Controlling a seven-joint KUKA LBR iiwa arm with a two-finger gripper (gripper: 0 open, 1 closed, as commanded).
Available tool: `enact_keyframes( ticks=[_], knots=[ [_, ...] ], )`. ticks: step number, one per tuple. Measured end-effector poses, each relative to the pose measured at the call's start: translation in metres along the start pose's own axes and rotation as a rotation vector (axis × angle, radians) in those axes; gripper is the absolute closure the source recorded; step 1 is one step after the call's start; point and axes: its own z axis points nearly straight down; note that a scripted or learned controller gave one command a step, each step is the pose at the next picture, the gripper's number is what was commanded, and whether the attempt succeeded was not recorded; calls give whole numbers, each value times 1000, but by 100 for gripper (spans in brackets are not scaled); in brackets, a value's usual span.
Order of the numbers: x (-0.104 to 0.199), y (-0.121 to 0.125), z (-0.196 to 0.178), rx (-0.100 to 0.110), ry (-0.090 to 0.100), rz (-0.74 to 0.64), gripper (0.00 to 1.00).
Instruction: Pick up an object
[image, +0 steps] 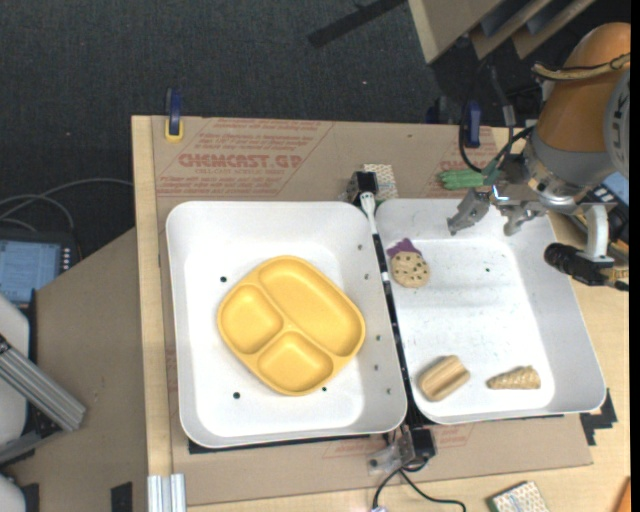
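My gripper (490, 217) hangs over the far edge of the right bin (560, 330), fingers spread open with nothing between them. A round cookie (409, 268) lies near that bin's left wall, with a small purple piece (402, 247) touching its top. Well below my gripper, a tan bread-roll-shaped piece (442, 376) and a tan wedge-shaped piece (514, 378) rest near the bin's front edge. All of them lie apart from the gripper.
The left bin (190, 300) holds a yellow divided plate (290, 323). A green object (463, 180) lies on the cardboard behind the right bin. Blue clamps (175, 112) grip the board's far edge. The arm's orange band (585, 90) is at upper right.
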Motion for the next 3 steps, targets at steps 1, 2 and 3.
enact_keyframes(
  ticks=[1, 2, 3],
  knots=[
    [-56, 8, 117, 7, 0, 4, 0],
    [-99, -22, -57, -16, -9, 4, 0],
    [-71, -44, 118, 6, 3, -1, 0]
  ],
)
